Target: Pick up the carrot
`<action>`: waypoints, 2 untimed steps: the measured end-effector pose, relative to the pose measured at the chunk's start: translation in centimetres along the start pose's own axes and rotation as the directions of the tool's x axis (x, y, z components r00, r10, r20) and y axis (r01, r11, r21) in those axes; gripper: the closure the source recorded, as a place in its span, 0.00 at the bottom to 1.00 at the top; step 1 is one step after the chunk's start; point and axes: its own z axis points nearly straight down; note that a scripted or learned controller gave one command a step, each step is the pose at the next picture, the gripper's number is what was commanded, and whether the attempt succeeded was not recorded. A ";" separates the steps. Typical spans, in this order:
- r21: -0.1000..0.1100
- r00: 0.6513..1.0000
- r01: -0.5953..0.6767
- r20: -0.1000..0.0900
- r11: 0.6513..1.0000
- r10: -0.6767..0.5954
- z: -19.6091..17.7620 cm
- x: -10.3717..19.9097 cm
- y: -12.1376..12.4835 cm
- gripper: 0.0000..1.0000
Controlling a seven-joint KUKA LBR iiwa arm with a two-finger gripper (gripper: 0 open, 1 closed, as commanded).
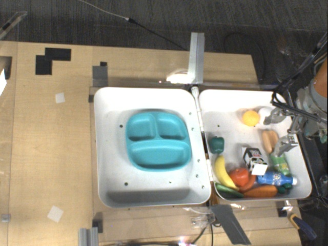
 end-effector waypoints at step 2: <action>-0.004 0.957 -0.290 0.005 0.957 0.290 5.1 -2.7 9.6 0.00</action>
